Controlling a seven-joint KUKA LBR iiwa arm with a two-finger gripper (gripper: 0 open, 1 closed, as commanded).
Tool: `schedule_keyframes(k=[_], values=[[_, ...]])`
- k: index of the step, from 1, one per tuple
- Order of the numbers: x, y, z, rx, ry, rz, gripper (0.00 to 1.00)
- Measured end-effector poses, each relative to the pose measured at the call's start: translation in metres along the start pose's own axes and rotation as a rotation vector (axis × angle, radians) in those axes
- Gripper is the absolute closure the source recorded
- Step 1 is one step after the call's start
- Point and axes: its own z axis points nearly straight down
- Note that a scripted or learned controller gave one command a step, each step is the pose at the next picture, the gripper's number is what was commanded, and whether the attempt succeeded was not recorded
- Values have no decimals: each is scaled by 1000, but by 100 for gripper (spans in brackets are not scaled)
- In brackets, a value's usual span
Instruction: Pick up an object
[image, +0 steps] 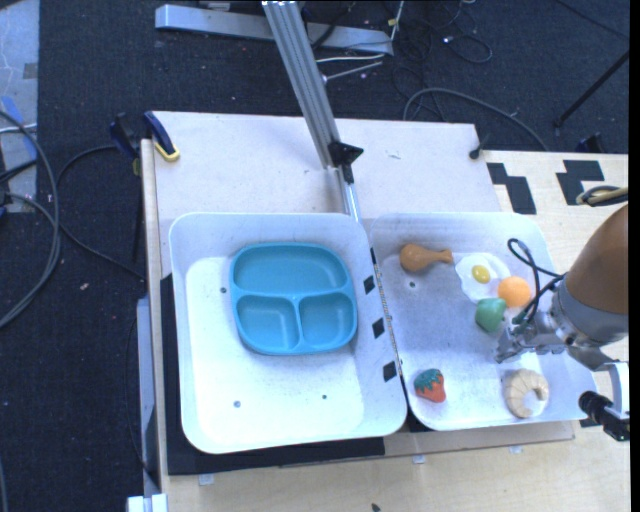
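The right bin holds a brown drumstick, a fried egg, an orange ball, a green piece, a red strawberry and a beige croissant-like pastry. My gripper hangs low over the right bin's right side, just below the green piece and above the pastry. Nothing can be made out between its fingers.
The left bin carries a blue three-compartment tray. A slanted metal pole rises behind the bins. Black cables run from the wrist. The arm's orange band sits at the right edge.
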Motion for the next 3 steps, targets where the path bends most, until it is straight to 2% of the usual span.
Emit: schedule_keyframes(k=[2,3], values=[[-14,-3,-93,3,2,-3,100],[-14,-8,-154,1,2,-5,100]])
